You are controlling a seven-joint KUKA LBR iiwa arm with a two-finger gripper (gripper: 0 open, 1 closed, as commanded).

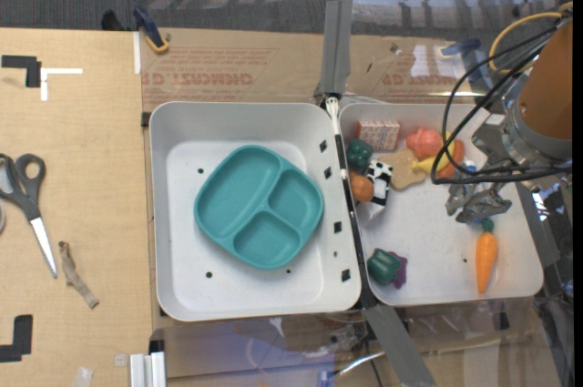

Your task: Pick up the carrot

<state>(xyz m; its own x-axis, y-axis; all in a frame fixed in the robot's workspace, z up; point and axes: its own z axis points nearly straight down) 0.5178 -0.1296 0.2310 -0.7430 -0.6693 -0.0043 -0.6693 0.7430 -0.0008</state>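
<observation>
I'm looking down on a pale wooden bench [73, 194] with a grey carpeted floor beyond its far edge. A flattened cardboard sheet [228, 66] lies under the far side of two white bins; its printed lettering reads mirrored from here and I can't make out the words with confidence. On the bare wood to the left lie a pair of scissors [27, 203] with grey handles and a small strip of tape [80, 280].

The left bin [164, 221] holds a teal divided plate [260, 207], three compartments, sitting at a tilt to the bin walls.

The arm comes in from the right, its orange band [554, 94] at the frame edge with black and yellow cables looping over it. The gripper [475, 207] hangs over the right part of the right bin [428, 285], pointed down. From this angle its metal parts blur together, so I cannot tell whether it is open or closed, and I see nothing clearly between them.

The carrot [486, 260] lies on the floor of the right bin near the right wall, orange body pointing toward the near edge, green top toward the gripper. It sits just below the gripper in my view, very close; I can't tell whether they touch.

Further left in that bin are a green pepper [385, 266] near the front, and a cluster at the far left corner: a pink-and-white box [379, 135], a red toy [423, 142], a yellow piece [424, 165], a tan piece [401, 173], a dark green item [358, 154] and an orange ball [362, 187].
</observation>
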